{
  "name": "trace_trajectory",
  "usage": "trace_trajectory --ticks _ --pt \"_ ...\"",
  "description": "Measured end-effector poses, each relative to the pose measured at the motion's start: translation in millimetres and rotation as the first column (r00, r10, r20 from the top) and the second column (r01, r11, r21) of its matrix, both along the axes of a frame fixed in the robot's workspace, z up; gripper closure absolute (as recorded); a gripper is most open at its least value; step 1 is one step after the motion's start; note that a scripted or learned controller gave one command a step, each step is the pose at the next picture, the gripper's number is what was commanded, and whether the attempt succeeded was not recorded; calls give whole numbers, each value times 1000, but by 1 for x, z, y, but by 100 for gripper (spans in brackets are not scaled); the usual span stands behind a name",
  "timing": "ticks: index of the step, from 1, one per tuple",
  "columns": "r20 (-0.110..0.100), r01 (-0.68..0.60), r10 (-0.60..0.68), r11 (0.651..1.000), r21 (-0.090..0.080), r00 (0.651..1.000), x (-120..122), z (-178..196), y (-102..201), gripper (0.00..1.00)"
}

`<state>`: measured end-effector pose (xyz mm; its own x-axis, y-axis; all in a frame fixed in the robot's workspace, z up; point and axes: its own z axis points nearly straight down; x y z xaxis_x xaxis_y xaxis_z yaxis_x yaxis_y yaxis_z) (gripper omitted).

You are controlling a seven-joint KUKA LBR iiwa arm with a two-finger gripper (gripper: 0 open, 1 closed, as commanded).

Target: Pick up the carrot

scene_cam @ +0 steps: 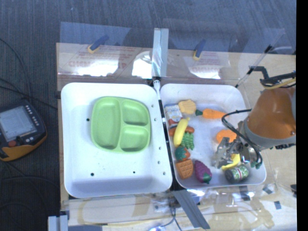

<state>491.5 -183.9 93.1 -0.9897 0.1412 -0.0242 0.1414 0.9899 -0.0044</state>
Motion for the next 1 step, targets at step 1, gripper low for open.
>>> trace_trajectory --ticks 1 --pt "-22 730 -730 684 7 684 -7 22 -39 100"
